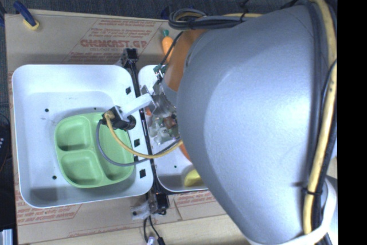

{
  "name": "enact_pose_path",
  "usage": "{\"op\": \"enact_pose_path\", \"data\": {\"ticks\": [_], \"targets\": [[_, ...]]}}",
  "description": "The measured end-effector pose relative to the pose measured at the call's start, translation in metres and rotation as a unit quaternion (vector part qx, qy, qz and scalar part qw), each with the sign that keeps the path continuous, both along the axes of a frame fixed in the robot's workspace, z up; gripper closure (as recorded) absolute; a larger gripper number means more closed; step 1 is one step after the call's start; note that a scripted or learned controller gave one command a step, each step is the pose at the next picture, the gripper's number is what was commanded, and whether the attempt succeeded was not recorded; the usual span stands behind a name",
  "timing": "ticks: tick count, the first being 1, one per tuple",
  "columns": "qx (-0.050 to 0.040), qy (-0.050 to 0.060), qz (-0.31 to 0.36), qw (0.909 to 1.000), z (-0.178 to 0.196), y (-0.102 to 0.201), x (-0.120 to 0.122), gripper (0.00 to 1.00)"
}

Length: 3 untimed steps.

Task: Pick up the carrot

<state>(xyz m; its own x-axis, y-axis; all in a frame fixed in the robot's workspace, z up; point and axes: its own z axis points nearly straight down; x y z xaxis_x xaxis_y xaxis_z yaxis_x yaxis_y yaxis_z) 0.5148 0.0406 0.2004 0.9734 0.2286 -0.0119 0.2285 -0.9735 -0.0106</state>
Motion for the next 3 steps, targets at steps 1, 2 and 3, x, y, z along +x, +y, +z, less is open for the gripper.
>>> {"op": "enact_pose_path", "data": {"ticks": [1, 2, 3], "targets": [[0.0016, 0.003, 0.005, 1.0, 0.009, 0.001, 0.0, 1.0], [-0.0002, -0.004, 0.222, 0.9751, 0.012, -0.027, -0.025, 1.0], [0.0015, -0.003, 0.225, 0.9744, 0.022, -0.026, -0.024, 1.0]]}}
